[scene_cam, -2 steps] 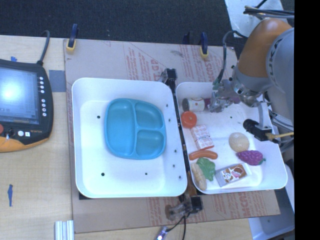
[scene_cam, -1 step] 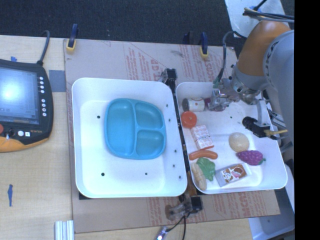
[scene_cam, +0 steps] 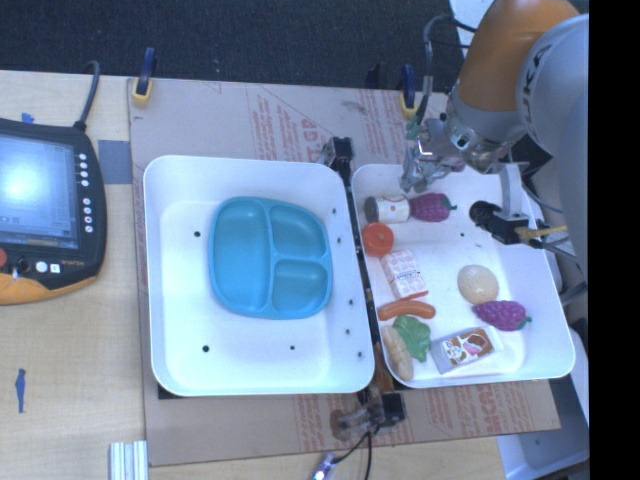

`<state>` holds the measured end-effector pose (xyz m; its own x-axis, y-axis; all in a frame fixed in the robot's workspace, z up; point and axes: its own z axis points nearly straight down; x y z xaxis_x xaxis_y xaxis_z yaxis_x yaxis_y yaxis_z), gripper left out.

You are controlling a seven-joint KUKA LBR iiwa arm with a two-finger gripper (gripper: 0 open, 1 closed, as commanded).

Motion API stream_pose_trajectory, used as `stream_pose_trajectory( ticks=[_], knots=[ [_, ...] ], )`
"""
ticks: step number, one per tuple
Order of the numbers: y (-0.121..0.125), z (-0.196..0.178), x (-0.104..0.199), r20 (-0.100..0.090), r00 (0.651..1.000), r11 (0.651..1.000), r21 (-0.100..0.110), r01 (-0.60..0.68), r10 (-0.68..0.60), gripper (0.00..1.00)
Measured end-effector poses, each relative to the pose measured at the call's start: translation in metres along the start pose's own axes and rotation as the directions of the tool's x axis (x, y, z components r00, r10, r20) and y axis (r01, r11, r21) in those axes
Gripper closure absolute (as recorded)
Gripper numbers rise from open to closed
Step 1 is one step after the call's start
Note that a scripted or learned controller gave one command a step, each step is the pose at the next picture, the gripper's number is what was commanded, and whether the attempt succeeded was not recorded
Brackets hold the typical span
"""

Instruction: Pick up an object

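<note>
While one blue tray sits left, two purple grapes lie right.

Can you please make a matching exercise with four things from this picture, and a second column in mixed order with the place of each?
Things:
1. blue divided plate
2. tomato
3. carton
4. gripper

Places:
A. near front edge of the right bin
B. over the far end of the right bin, above a small bottle
C. middle of the left bin
D. by the right bin's left wall, just in front of the small bottle

Pairs: 1-C, 2-D, 3-A, 4-B
</note>
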<state>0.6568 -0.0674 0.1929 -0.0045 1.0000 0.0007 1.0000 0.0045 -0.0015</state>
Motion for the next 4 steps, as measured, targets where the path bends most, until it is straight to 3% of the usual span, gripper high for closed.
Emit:
stream_pose_trajectory(
  ticks=[1, 2, 3, 4],
  knots=[
    [-0.01, 0.005, -0.056, 0.0, 1.0, 1.0, 0.003, -0.002, 0.002, 0.0],
    [-0.107, 0.074, -0.06, 0.0, 1.0, 1.0, 0.005, 0.0, 0.0, 0.0],
    [-0.007, 0.105, -0.056, -0.002, 1.0, 1.0, 0.028, -0.004, 0.004, 0.0],
    [-0.001, 0.022, -0.146, 0.002, 1.0, 1.0, -0.001, -0.002, 0.002, 0.0]
  ],
)
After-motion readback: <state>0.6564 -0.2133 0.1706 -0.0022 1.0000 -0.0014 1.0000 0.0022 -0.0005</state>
